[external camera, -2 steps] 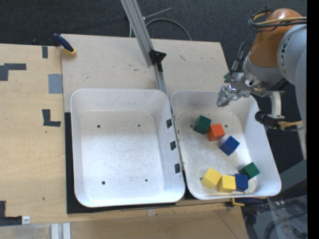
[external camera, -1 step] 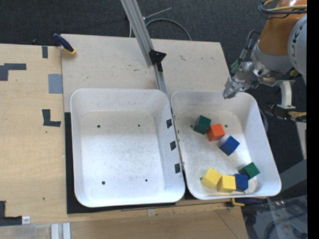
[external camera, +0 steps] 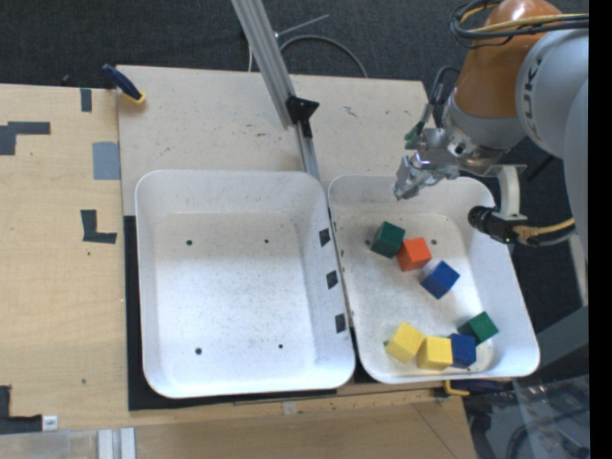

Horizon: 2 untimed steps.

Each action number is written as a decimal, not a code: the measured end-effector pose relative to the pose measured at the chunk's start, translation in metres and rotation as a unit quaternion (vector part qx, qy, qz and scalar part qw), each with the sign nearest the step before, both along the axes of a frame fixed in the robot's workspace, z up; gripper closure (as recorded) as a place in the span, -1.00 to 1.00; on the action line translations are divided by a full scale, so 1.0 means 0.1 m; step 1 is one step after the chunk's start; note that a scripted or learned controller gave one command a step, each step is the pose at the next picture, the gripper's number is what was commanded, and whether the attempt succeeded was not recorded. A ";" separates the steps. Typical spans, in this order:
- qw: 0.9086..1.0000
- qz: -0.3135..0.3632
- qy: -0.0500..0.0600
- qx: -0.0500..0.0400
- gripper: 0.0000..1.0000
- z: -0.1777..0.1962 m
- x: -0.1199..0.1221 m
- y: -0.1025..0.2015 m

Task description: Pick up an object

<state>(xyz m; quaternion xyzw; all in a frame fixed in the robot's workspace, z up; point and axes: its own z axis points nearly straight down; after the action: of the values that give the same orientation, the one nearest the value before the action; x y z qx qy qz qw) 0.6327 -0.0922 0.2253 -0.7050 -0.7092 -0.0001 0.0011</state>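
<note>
White plastic right bin (external camera: pixel 497 352) holds seven small blocks. A dark green cube (external camera: pixel 387 240) touches an orange cube (external camera: pixel 415 253), both turned diagonal to the walls, with bare floor around them except toward a blue cube (external camera: pixel 440 279). The gripper (external camera: pixel 411 184) hovers over the far rim, carrying nothing.

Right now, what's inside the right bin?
The right bin holds seven blocks: a dark green block touching an orange block, a blue block, and near the front two yellow, one blue and one green. The gripper hangs over its back edge, covering that bit.
</note>
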 end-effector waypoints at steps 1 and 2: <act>1.000 0.000 0.001 0.000 1.00 0.05 -0.22 0.42; 1.000 0.000 0.001 0.000 1.00 0.03 -0.31 0.87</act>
<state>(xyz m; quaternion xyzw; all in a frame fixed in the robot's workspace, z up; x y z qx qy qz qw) 0.6013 -0.0057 0.2285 -0.7051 -0.7091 0.0005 0.0014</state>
